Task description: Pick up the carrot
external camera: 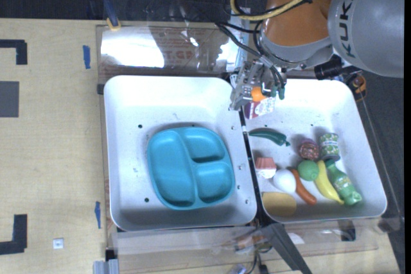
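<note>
White right bin [366, 128] holds the carrot [303, 186] among toy foods; pincer [257, 94] state unclear.

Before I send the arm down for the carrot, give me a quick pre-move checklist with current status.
1. Carrot located in the right bin: ok.
2. Gripper positioned over the carrot: not ok, it sits at the bin's far left corner.
3. Carrot free of neighbours: not ok, the white egg, green round fruit and banana crowd it.
4. Carrot top visible for approach: ok.
5. Gripper free of any object: cannot tell, something orange shows at it.
</note>
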